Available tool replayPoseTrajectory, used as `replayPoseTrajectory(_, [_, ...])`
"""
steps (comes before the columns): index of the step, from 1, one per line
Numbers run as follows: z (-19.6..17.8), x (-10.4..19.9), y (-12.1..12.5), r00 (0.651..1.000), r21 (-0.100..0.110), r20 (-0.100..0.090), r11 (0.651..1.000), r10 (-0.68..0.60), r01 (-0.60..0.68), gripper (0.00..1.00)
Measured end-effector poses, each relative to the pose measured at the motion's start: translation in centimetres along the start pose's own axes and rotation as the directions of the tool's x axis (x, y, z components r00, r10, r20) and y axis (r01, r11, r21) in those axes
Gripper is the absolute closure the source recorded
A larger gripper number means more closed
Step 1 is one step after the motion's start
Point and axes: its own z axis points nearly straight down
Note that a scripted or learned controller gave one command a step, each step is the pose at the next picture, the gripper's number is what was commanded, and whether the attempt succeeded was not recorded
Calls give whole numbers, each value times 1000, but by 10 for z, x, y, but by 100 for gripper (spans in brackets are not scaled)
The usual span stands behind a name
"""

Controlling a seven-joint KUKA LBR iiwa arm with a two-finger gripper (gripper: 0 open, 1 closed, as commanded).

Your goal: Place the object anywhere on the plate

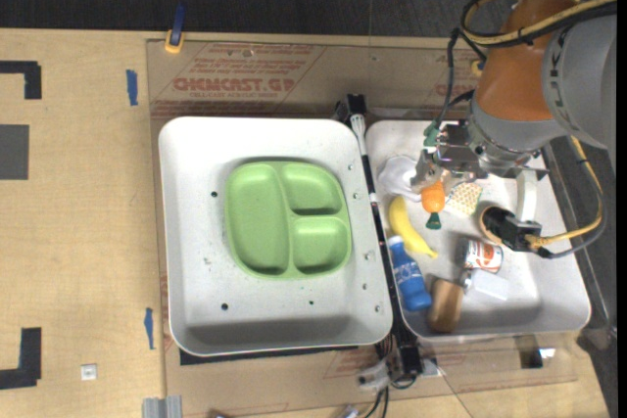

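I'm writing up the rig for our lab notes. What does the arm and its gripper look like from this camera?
The arm is grey with a rounded orange band above the wrist. Black and yellow cables loop over the band, and another yellow-and-black cable trails below the wrist. The gripper is a small metallic block.

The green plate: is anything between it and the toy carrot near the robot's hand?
Only the two bins' adjoining walls, which the carrot would need lifting over. The banana lies just below-left of the carrot, beside that path. The plate itself holds nothing visible.
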Motion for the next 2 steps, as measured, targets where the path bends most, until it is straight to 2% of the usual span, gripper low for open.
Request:
replayPoseTrajectory(1, [-94, 67, -22, 1000, -9, -5, 1000, 2, -2, 100])
replayPoseTrajectory(2, [-13, 138, -7, 955, 8, 1, 955, 296, -296, 100])
